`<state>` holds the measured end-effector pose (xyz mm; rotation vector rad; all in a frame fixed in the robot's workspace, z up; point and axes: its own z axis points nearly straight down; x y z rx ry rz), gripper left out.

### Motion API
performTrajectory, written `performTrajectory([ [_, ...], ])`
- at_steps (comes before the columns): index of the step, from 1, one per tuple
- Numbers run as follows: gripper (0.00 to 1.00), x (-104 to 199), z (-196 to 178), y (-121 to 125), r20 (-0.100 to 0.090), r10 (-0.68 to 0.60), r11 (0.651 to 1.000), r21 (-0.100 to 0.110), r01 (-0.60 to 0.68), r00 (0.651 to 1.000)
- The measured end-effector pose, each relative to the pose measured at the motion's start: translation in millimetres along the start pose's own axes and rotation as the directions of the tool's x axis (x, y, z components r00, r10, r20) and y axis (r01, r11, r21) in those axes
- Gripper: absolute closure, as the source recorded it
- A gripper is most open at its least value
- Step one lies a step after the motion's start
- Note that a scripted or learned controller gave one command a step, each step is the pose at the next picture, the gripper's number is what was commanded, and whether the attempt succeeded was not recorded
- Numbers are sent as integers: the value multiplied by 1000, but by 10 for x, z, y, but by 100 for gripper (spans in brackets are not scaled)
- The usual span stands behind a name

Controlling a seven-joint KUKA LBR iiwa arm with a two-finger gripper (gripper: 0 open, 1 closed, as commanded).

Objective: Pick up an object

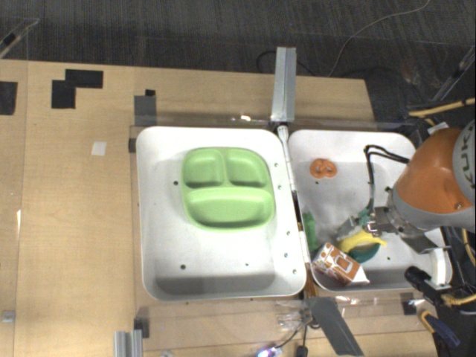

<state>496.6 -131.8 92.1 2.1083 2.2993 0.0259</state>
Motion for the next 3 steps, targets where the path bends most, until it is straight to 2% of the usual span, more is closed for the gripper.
performTrajectory([
  [1,0,83,-5,-3,6,-40,999,0,40,999],
  [2,0,-301,-500,-93,-5,-59,998,24,59,998],
  [3,0,260,18,38,0,-39,999,14,39,999],
])
